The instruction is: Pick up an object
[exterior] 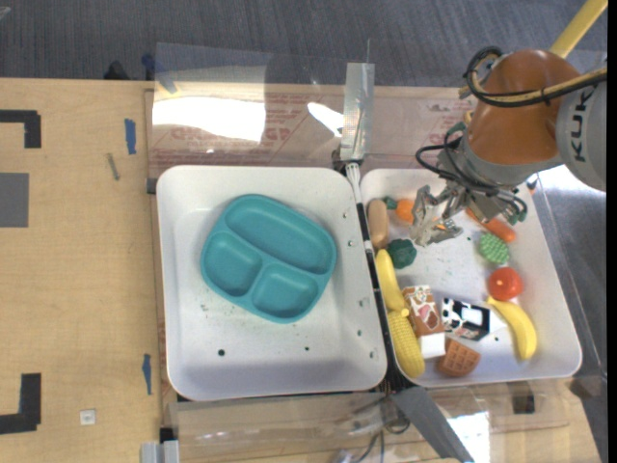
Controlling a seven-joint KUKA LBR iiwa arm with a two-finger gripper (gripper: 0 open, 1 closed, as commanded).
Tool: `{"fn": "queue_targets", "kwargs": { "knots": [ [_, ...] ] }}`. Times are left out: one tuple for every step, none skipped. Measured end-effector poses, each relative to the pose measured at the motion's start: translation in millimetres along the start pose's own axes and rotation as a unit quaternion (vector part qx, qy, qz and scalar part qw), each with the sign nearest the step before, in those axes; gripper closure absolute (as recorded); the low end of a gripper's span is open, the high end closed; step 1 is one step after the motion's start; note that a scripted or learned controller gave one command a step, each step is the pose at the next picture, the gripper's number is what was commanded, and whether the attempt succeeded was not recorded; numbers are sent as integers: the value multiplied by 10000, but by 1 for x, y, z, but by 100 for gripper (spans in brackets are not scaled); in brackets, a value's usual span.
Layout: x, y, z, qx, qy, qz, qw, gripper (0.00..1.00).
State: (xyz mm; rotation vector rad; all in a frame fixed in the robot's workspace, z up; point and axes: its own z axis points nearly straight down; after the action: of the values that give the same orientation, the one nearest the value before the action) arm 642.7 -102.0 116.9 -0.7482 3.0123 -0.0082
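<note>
Left bin: teal tray; right bin: toy food.

Grey carpet-like floor along the top. Light wood desk at left, with black corner marks and bits of blue tape. Clear plastic sheet behind the bins catches bright glare.

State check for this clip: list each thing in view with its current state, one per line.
tool: low over the right bin's back part, nothing visibly between its fingers
teal divided plate: flat in the left bin, nothing in its compartments
corn cob: lying along the right bin's left wall
banana: lying near the right bin's right side
tomato: resting just above the banana
waffle: flat at the front
</note>
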Motion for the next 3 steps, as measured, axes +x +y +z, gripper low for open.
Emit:
{"fn": "queue_targets", "kwargs": {
  "knots": [
    [0,0,1,-5,7,0,10000,0],
    [2,-1,27,-43,115,446,9989,0],
    [-3,-2,12,-7,36,447,9990,100]
  ]
}}
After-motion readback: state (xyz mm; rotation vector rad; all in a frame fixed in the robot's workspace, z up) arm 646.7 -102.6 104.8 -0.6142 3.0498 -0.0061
